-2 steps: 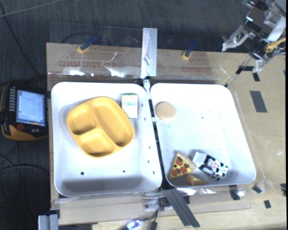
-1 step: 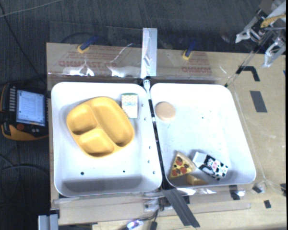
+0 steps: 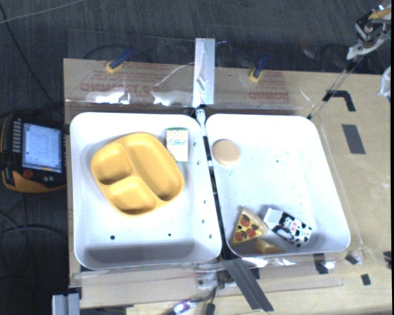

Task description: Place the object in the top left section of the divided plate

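You are looking at a yellow divided plate (image 3: 136, 172) lying in the left bin (image 3: 85, 241), and its top left section (image 3: 111, 161) is waiting with nothing in it. A small pale box (image 3: 177, 143) is sitting right against the plate's far right edge, while a round tan disc (image 3: 226, 151), a toy pizza slice (image 3: 248, 227) and a black-and-white toy (image 3: 293, 229) are lying in the right bin (image 3: 315, 176); I am not able to say which one is meant. You cannot tell if the claw is apart or together, but the arm is reaching in from the right, so everything is lying to its left, right-bin things nearest.
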{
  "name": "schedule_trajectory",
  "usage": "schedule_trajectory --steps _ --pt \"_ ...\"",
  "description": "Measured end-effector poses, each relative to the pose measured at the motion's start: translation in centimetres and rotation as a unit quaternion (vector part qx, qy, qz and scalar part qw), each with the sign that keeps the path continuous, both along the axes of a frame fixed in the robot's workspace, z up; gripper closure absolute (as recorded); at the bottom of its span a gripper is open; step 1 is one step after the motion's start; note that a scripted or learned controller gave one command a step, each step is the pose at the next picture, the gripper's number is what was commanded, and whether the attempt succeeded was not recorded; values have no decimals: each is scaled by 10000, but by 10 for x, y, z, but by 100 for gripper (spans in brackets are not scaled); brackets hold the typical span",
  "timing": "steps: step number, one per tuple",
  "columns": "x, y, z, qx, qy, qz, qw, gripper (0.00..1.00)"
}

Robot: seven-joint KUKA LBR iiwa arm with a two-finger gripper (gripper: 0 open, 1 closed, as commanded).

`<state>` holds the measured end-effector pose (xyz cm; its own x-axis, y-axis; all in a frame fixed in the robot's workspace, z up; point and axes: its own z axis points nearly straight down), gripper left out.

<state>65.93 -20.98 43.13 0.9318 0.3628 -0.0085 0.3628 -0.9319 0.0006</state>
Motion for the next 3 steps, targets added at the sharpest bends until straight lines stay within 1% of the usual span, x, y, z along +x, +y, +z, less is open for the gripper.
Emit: schedule_trajectory --steps 1,3 --pt "3 -10 0 9 -6 -711 9975 0" --pt "5 -12 0 -5 -5 -727 9974 0"
